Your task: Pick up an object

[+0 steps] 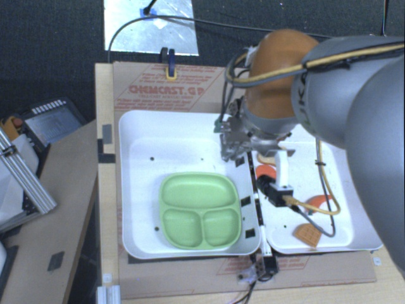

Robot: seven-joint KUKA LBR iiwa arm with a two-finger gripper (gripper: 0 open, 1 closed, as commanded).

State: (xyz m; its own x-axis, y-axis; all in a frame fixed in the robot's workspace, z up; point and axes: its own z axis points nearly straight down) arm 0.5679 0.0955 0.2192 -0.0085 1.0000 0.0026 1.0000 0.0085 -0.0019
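A pale green divided plate (197, 211) lies in the front half of the left bin (136, 170). In the right bin (356, 228) I see a brown square waffle-like piece (308, 235) near the front, an orange-red round piece (320, 202) behind it, and another orange-red piece (266, 171) partly hidden by the wrist hardware. My gripper (231, 151) hangs low over the right edge of the left bin, close to the divider between the bins and just behind the plate. Nothing shows between its tips.
The grey arm with its orange band (281, 75) covers the back of the right bin. Cardboard (168, 88) lies under the bins. A wooden bench edge (69, 189) and metal rails (22, 170) stand to the left.
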